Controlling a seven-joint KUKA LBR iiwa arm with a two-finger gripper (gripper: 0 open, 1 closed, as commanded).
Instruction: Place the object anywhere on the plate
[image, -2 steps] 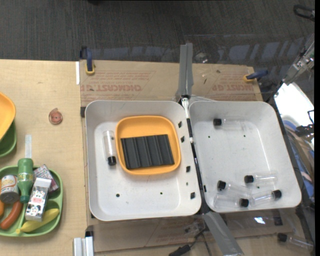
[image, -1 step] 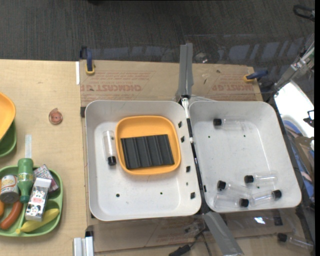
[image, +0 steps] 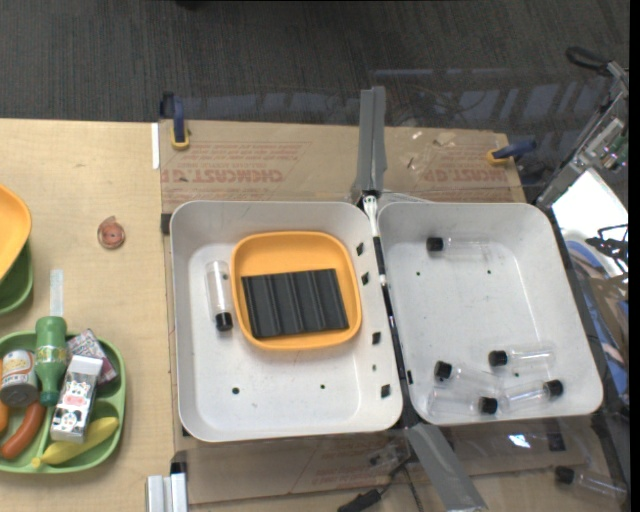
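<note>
On the bench two white bins sit side by side. The left bin (image: 200, 395) holds an orange plate (image: 296, 288) in its far half, and a dark ribbed pad (image: 296, 302) lies on the plate. Just beside the plate's left rim lies a clear vial with a black cap (image: 217, 293), apart from the plate, with its cap toward the near side. The near half of this bin is bare white floor.

The right bin (image: 470, 300) has five more clear vials: one at the far side (image: 448, 243), and four (image: 495, 382) close together in the near right corner. Its middle is free.

Left of the bins, on the wooden table (image: 90, 180), stands a green tray (image: 110, 425) with toy food and a green bottle (image: 49, 357). Of the arm and its gripper I cannot tell anything.
</note>
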